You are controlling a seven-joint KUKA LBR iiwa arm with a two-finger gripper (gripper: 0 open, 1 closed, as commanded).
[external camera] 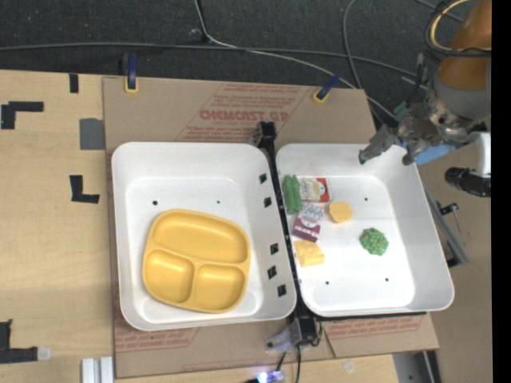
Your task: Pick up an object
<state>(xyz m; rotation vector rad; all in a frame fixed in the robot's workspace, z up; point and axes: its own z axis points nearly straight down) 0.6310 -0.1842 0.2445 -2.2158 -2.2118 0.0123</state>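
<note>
Two shallow white bins of smooth moulded plastic with rounded corners are seen side by side on a sheet of brown printed cardboard [239, 110], which is laid on the pale counter [48, 238]. In the left bin [136, 166] a glossy yellow tray [196, 259] is set, rounded in outline and divided into three compartments. In the right bin [399, 206] several small things are gathered near the inner wall: a ridged green piece [291, 192] lying lengthwise, a flat packet with red print [314, 188] just beside it, a crinkled purple and white wrapper [307, 223] below these, and a blocky yellow wedge [310, 253] lower still. A smooth round yellow-orange piece [341, 211] is seen a little further right, and a knobbly green clump shaped like broccoli [374, 242] lies apart from the rest toward the middle of the bin. The end effector [390, 148] is held above the far right corner of the right bin, on the grey arm with its orange band [463, 54]; its two dark fingers are seen spread apart, and nothing is gripped between them. Black cables [239, 46] are draped across the dark surface behind.
</note>
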